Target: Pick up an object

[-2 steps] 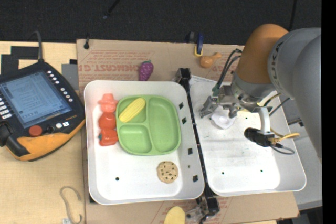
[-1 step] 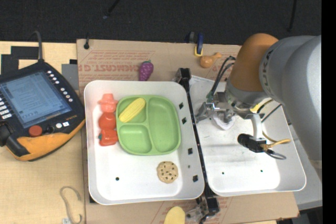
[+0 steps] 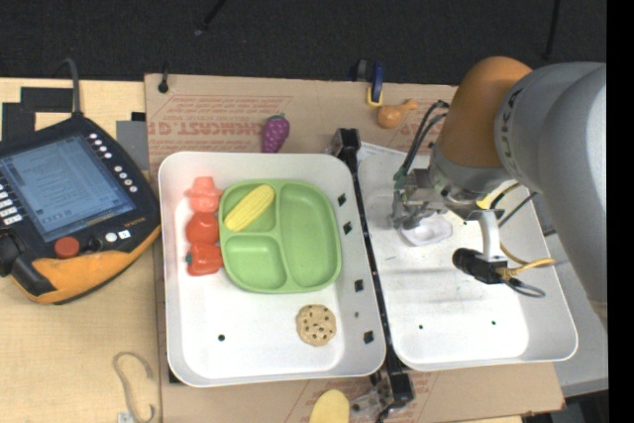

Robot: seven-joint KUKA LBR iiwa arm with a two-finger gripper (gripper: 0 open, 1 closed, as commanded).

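My gripper (image 3: 414, 211) hangs low over the upper left part of the right bin (image 3: 495, 332), just above a small clear, pale object (image 3: 429, 233) on the bin floor. Whether it touches that object cannot be made out. In the left bin (image 3: 248, 352) lies a green divided plate (image 3: 297, 253) with a yellow corn cob (image 3: 247, 206) in its upper left compartment. A pink and red toy stack (image 3: 202, 225) stands left of the plate. A brown cookie (image 3: 316, 324) lies below the plate.
Behind the bins on the cardboard lie purple grapes (image 3: 275, 131) and an orange pear-shaped toy (image 3: 394, 112). A yellow lemon (image 3: 330, 405) sits at the front edge. A teach pendant (image 3: 64, 198) rests on the bench at the left. Black cables (image 3: 490, 264) trail from the wrist.
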